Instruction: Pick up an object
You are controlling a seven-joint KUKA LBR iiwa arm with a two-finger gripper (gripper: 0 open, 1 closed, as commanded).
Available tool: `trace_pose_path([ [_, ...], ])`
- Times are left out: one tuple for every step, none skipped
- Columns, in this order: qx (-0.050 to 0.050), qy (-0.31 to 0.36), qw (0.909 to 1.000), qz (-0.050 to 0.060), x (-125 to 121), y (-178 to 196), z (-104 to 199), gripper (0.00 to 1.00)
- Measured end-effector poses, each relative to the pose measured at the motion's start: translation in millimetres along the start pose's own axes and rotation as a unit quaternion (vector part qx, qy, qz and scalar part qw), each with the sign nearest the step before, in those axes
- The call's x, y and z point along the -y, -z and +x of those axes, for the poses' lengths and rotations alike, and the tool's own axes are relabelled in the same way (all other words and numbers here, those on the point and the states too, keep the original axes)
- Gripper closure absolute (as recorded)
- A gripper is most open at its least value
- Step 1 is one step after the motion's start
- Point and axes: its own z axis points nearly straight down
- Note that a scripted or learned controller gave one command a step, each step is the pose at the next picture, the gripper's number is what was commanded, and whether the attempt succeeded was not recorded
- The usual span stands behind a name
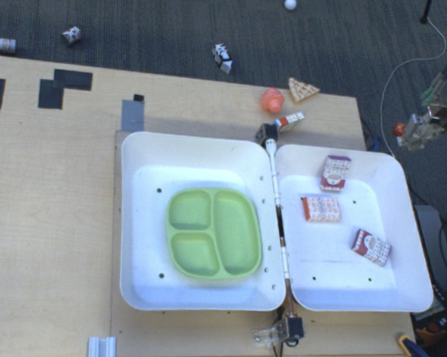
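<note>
You have three small printed packets lying flat in the right bin (402, 223): one (335, 172) near the far wall, one (321, 209) mid-bin toward the divider, one (371, 246) nearer you, all apart. They look light, thin and a little crushable, probably slick-faced; take one across its short sides. The left bin (142, 207) holds a green divided tray (214, 234). I cannot tell the end effector's state.

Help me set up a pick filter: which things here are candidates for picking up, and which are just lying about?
Candidates, in the right bin:
- top carton
- middle carton
- lower-right carton

Lying about:
- green divided plate in the left bin
- orange ball, pizza-slice toy and small bottle on the bench
</note>
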Motion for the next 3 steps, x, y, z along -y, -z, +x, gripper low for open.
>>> trace_pose_path([
  [-0.002, -0.001, 1.0000, 0.004, 89, -84, 51, 1.00],
  [-0.001, 0.000, 1.0000, 0.001, 5, -40, -1, 1.00],
  [-0.001, -0.001, 1.0000, 0.003, 84, -46, 21, 1.00],
])
